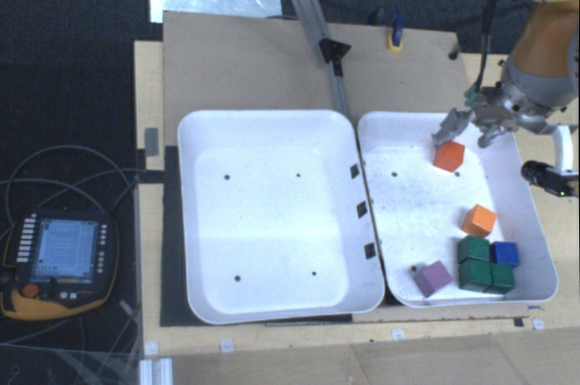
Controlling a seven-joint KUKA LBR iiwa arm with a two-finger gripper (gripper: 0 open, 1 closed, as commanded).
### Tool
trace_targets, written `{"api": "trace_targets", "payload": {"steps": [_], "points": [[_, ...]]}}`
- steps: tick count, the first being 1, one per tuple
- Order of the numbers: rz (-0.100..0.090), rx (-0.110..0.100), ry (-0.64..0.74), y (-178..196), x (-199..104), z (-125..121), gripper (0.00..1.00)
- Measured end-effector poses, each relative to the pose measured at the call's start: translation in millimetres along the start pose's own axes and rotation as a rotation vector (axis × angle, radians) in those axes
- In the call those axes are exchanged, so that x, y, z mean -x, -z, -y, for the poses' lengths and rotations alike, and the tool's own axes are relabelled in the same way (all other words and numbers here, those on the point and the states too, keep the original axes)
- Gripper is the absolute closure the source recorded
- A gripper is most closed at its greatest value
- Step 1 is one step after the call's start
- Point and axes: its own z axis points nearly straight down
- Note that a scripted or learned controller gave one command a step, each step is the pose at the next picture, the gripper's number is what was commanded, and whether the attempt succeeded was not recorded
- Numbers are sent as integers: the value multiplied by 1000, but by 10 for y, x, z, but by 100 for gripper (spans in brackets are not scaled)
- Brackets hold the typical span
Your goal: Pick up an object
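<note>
The right bin [530, 220] serves as the reference for all positions. At its near edge lies a purple block [433, 277], tilted, just inside the near wall. Beside it, in the near right corner, a cluster of green blocks [477, 263] sits against a blue block [505, 254], the two touching. Just beyond the cluster rests a light orange block [479, 219], close to the green blocks but apart from the purple one. Further in, toward the far part of the bin, a red-orange block [449, 157] stands alone on the floor, well apart from the near group. The gripper [471, 131] hangs over the far right part of the bin, its fingers spread apart, one just above the red-orange block. Nothing is held between the fingers. The left bin [195, 193] adjoins the right bin along its left wall.
</note>
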Motion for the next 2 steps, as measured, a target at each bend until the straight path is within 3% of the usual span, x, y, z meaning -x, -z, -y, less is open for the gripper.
{"api": "trace_targets", "payload": {"steps": [1,2], "points": [[1,0,0,0,-1,0,0],[1,-3,-2,-472,58,-70,0]]}}
